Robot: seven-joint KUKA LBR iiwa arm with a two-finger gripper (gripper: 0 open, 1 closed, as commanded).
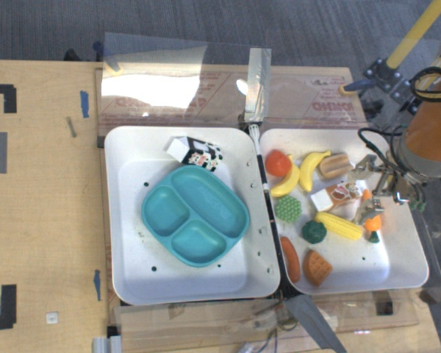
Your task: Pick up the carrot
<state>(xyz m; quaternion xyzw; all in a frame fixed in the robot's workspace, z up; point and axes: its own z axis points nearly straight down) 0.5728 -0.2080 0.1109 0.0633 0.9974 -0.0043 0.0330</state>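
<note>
While the carrot (373, 223) lies low in the right bin (411, 265), the pick reads as not done, approach stage at best. Camera view: carrot is a small orange piece with a green end pointing toward the near edge, in the right part of that bin, just beside the right tip of the corn (339, 226) and well apart from the tomato (278, 162) on the bin's left side. Gripper (370, 209) hangs directly over it, its metal tip meeting or overlapping the carrot's upper end in this slanted look; cannot tell whether that is real contact or just line of sight. Whether the gripper is spread or closed cannot be told either, too much metal and cable clutter there, so no claim of a hold. No clear sign that the carrot is lifted; judging by its place among the other toys it sits on the bin floor. Other stuff in the right bin: two bananas (300, 176), a leafy green piece (287, 209), a dark green vegetable (314, 232), a red sausage (289, 259), a brown croissant (317, 268), a bun (334, 165). Left bin (117, 219) holds a teal divided plate (195, 215) and a small black-and-white carton (195, 153), not relevant. Judgement: positioning looks roughly done; left to do are a confirmed close on the carrot and the lift clear of the bin. Risk, as a guess: the corn is close enough to get nudged or pinched along.
</note>
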